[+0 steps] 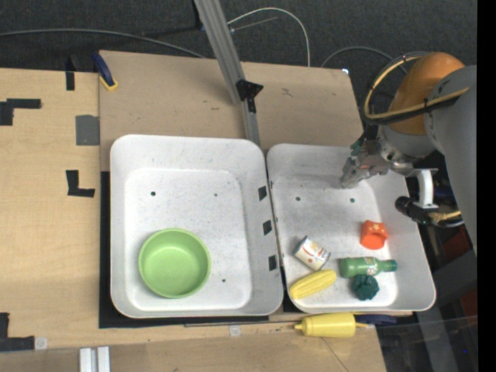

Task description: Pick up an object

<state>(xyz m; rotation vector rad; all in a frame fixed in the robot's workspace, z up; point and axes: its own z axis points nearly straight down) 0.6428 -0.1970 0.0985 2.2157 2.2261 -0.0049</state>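
The two-finger gripper [350,175] is lowered over bare floor in the right shallow white bin [310,169]; its grip cannot be told. The approach step is judged underway, and a shift toward the small orange plastic toy [373,234] is called for.

A left bin [186,142] and a right bin [310,153] are set touching, side by side, on a tan board [170,91]. A grey pole [223,45] is slanted down to the seam between them. Thin cables [271,12] are looped behind. Black tape marks [23,108] and a grey patch [87,129] are seen on the bench [39,223] at left, and a blue clip [105,70] at the board's far corner
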